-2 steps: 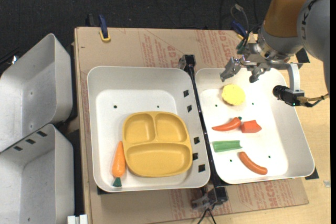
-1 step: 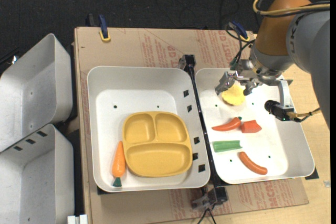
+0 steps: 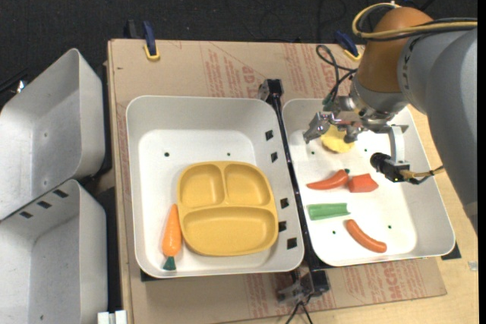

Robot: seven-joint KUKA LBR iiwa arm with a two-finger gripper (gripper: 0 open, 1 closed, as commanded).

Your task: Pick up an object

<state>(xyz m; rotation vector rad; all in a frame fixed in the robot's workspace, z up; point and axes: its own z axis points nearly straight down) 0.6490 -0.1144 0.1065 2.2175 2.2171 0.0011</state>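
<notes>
The end effector is sitting over the far left of the right bin, its fingers closing around a yellow object, with 4 other pieces lying nearer.

You see a thick grey arm with rounded, smooth casing and a glossy orange band above the wrist. Thin dark and yellow cables loop around that band. Below it sits a metallic silver gripper with small black fittings.
</notes>
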